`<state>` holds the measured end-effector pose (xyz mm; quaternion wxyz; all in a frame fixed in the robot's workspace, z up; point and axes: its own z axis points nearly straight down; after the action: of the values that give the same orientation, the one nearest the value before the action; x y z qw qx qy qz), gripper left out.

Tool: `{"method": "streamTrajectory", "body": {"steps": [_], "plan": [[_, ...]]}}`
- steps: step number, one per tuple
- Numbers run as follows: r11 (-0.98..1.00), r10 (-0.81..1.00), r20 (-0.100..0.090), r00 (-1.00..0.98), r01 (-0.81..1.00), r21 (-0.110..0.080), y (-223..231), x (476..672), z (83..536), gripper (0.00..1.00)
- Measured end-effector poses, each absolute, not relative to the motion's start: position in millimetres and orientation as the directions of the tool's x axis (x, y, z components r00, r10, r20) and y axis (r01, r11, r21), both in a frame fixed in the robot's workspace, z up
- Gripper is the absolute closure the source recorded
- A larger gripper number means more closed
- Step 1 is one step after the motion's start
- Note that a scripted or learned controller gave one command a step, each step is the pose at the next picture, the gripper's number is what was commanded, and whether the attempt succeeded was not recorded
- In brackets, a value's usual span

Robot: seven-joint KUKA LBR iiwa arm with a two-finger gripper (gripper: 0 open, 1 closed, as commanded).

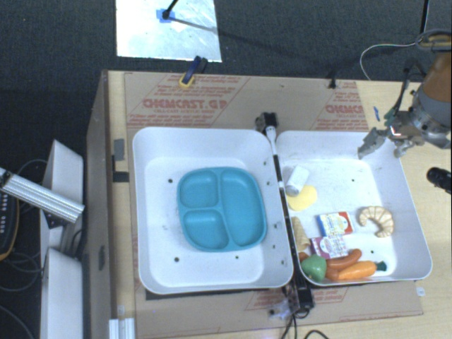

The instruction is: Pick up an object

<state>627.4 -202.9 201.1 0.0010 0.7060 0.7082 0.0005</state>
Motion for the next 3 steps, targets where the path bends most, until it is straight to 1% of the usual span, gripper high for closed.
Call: {"method": "streamTrajectory", "body": {"steps": [1, 2, 3], "plan": [[0.006, 1.0, 0.001, -0.006, 1.0, 0.003, -131, 664.9, 176, 0.0], [0.005, 1.0, 0.0, -0.005, 1.0, 0.001, -123, 668.3, 84, 0.0], [0.004, 1.0, 0.0, -0.004, 1.0, 0.001, -87, 622.4, 85, 0.0]]}}
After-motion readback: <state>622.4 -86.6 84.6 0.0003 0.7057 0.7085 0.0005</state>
